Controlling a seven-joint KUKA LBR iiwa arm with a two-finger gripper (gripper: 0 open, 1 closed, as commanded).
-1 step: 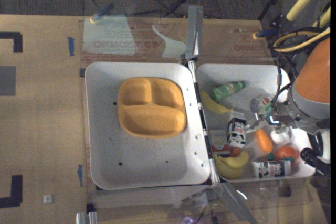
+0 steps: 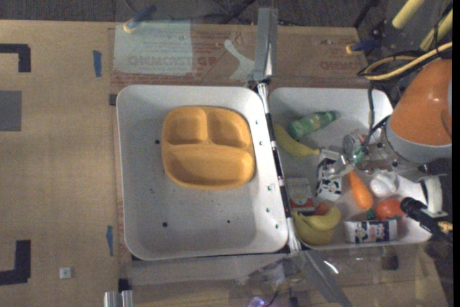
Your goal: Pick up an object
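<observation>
Left bin [image 2: 136,226] has just the orange divided plate [image 2: 208,146]. Right bin [image 2: 284,98] is the busy one — green bottle [image 2: 313,122], banana [image 2: 293,143], small cow-print carton [image 2: 330,179], carrot [image 2: 360,190], tomato [image 2: 389,208], milk carton [image 2: 371,230]. The hand [image 2: 359,154] sits over the carrot's top end — can't tell if it's spread or closed.

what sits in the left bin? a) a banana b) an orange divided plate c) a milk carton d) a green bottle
b: the orange divided plate lies alone in the left bin, while the green bottle, banana and milk carton all lie in the right bin.
</observation>
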